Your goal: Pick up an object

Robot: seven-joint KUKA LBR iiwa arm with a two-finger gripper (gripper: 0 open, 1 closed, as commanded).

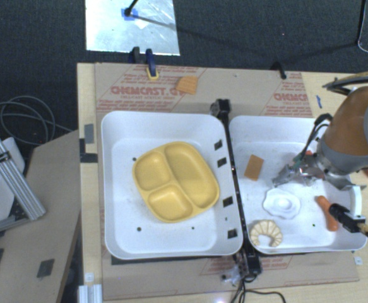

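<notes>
Across the brown board bench (pixel 171 87), the left bin (pixel 117 169) holds a yellow divided plate (pixel 174 182); right of it lie a tan block (pixel 254 167), croissant (pixel 267 233), fried egg (pixel 281 204) and carrot (pixel 327 210). Above the egg, the gripper (pixel 291 174) hangs spread, holding nothing.

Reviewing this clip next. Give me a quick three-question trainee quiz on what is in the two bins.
1. True or false: the yellow divided plate lies in the left bin.
2. Which item sits nearest the right bin's front edge? A) croissant B) brown block C) fried egg toy
3. Fill in: the gripper hovers over the ____ bin.

Key: 1 true; 2 A; 3 right.
</notes>
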